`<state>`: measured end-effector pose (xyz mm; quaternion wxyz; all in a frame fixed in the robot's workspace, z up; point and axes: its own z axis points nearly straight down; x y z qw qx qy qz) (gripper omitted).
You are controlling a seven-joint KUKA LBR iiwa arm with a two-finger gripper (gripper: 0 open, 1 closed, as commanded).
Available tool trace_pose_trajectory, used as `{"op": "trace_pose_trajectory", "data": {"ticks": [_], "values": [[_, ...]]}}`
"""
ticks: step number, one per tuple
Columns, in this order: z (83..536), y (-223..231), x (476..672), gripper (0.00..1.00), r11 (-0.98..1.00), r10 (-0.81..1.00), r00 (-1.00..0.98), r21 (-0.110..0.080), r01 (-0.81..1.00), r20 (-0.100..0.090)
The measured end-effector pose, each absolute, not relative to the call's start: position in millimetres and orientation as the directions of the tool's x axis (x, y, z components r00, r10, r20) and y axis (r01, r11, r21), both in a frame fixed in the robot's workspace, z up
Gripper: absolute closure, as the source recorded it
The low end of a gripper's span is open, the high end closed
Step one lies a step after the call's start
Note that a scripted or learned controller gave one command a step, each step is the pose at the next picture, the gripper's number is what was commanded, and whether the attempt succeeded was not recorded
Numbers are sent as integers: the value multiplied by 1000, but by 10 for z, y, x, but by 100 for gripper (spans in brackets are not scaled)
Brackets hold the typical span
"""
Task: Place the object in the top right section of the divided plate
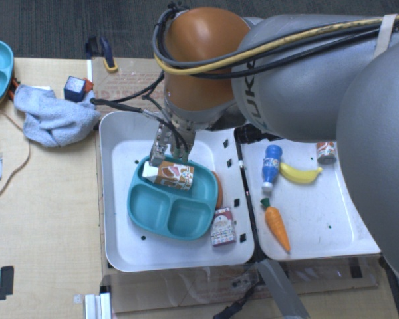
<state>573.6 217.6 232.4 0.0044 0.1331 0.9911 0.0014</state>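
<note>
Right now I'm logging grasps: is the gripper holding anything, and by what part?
Cannot be told: the gripper sits just above the carton on the divided plate.

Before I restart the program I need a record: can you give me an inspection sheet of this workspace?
Surface: two white bins side by side.
Job's things: teal divided plate in left bin; small carton lying on its upper part.
Clutter: second carton beside plate; bottle, banana, carrot, can in right bin.
Gripper: gripper just above the carton.
Cables: yellow and black cables across the arm.
Surroundings: grey cloth on the bench.
</note>
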Motion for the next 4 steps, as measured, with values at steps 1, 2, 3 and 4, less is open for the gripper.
{"op": "trace_pose_trajectory", "data": {"ticks": [1,2,3,4], "values": [[2323,2175,5736,0,964,264,-964,4,264,-8],[2416,2169,5748,100,964,266,-964,5,266,-11],[2415,2168,5748,0,964,266,-964,5,266,-10],[2544,2282,5909,0,960,-281,-960,1,-281,-5]]}}
